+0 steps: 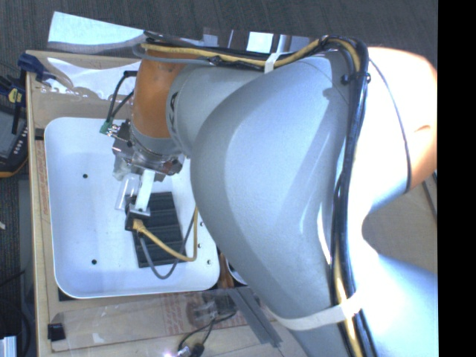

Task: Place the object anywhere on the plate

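Note:
My gripper (134, 199) hangs low over the left white bin (78, 229), pointing down near the bin's middle. A black ribbed rectangular slab (162, 233) lies flat on the bin floor just right of and below the gripper tip. I cannot tell whether the gripper touches the slab. The orange band of the wrist (152, 99) stands above the gripper. The arm's large grey body (282, 184) hides the right side of the bench.
A yellow cable (169, 253) loops from the gripper across the slab toward the bin's right wall. White paper and clutter (82, 32) lie behind the bin, and a dark device (11, 136) sits at the far left edge.

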